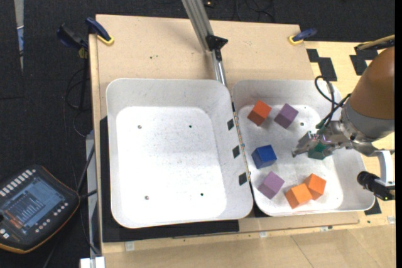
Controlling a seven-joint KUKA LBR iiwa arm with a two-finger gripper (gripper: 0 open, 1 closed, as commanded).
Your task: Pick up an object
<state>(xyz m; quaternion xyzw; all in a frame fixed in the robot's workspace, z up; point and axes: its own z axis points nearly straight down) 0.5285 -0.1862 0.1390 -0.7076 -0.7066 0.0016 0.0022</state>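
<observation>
The right bin [326, 204] holds several small cubes. An orange cube [259, 112] and a purple cube [286, 115] lie at its far side. A blue cube [264, 155] sits near the middle, close to the left wall. At the near side are a second purple cube [272, 184] and two orange cubes [298, 196] [316, 185] side by side. My gripper [309, 145] is low over the bin's right half. A green block [320, 151] shows right against it, partly hidden by the gripper body.
The left bin [119, 135] stands beside the right one, and their walls meet at the middle. A metal pole [195, 6] slants in from the back down to the bins' junction. A teach pendant [28, 207] lies off the bench at the lower left.
</observation>
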